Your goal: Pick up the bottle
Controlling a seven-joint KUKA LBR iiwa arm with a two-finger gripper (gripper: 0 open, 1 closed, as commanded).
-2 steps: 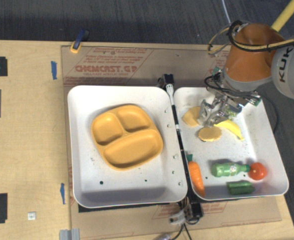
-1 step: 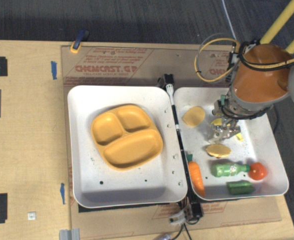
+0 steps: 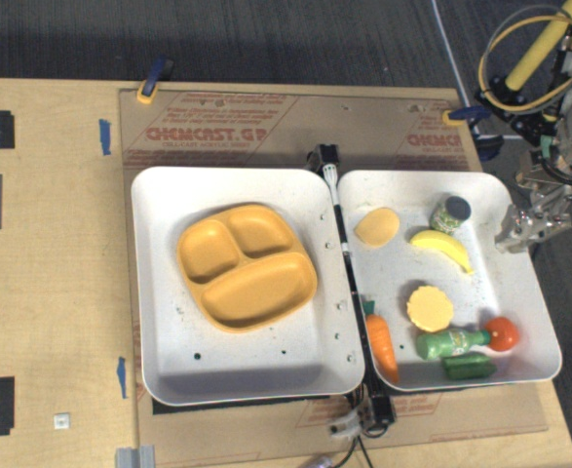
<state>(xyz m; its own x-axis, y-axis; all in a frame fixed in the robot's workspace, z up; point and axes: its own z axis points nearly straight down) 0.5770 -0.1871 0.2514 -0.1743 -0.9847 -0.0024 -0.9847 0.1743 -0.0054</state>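
The gripper (image 3: 531, 224) hangs at the right bin's (image 3: 519, 191) outer rim, holding nothing, finger spread unclear; the green bottle (image 3: 450, 343) lies well below-left.

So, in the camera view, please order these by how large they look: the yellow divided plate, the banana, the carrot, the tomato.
1. yellow divided plate, clearly largest
2. banana and carrot: look alike, not ranked
3. tomato, smallest
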